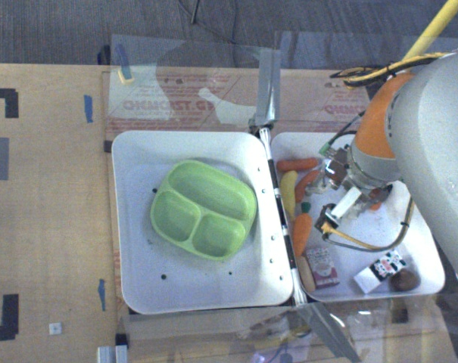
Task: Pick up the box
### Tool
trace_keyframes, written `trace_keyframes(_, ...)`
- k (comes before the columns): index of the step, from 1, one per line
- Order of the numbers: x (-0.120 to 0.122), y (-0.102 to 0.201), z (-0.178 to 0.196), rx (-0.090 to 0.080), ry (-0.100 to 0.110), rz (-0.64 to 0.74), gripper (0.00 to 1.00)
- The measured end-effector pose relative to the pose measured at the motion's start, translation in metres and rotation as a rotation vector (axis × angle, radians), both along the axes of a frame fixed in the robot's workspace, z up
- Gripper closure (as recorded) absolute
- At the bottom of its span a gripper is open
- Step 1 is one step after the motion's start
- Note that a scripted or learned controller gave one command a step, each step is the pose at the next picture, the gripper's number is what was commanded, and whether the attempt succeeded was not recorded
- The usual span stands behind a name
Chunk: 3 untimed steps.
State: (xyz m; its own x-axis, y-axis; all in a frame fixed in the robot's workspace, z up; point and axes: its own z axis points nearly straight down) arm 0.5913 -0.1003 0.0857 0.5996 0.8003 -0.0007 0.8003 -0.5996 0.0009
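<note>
The box may be either of two: a flat red box (322, 268) or a small white box (380, 271) with black patches. Both lie in the near part of the right bin (350, 257), well apart from the gripper (319, 178). The gripper hangs over the far left part of that bin, and we cannot tell whether it is spread or closed. Close by it we see an orange carrot (298, 165) and a yellow piece (288, 189). A second carrot (300, 233) lies nearer, along the bin's left wall, close to the red box. A brown round thing (403, 280) sits just right of the white box. The left bin (130, 203) holds a green divided tray (204, 209).
</note>
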Motion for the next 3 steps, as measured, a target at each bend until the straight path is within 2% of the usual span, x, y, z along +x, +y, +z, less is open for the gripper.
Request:
trace_keyframes(1, 0.017, 0.013, 0.099, 0.000, 0.002, 0.206, 0.00)
trace_keyframes(2, -0.075, 0.004, 0.000, 0.003, -0.001, -0.059, 0.00)
trace_keyframes(3, -0.019, -0.014, 0.000, 0.000, -0.001, -0.057, 0.00)
